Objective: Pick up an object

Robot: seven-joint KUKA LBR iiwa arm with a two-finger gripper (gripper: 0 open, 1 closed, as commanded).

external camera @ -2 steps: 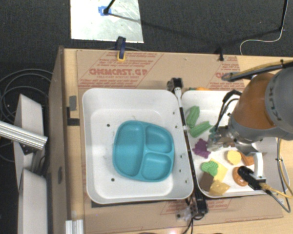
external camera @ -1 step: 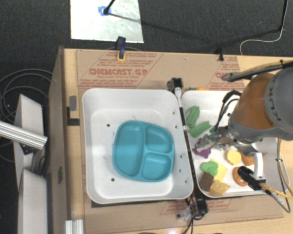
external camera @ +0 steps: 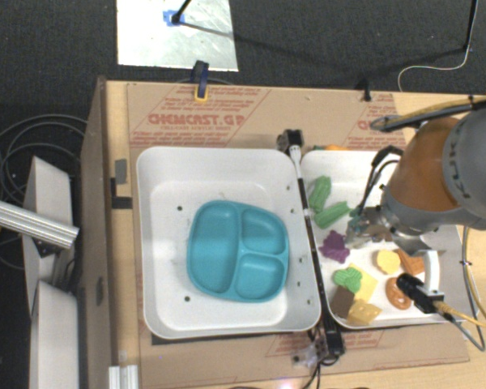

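Fingers lost in the grey clutter under the wrist, open or closed impossible to tell. Looking down on a cardboard-topped bench (external camera: 227, 116) bearing two white bins side by side. Left bin (external camera: 166, 185) holding a teal divided plate (external camera: 239, 250), lying flat near the middle. Right bin (external camera: 348, 164) crowded with small toy foods. Grey arm (external camera: 470, 160) reaching in from the right, orange band (external camera: 421, 173) above the wrist, bent down over the right bin. Gripper (external camera: 363, 229) low over that bin's middle, just beside a purple toy (external camera: 334, 245). Two green pieces (external camera: 318, 191) up near the divider. Further down, a light green toy (external camera: 348, 279), a brown block (external camera: 342, 302), a yellow piece (external camera: 364, 314). Right of the gripper, a yellow round toy (external camera: 387, 261) and an orange-brown ring (external camera: 398, 297).
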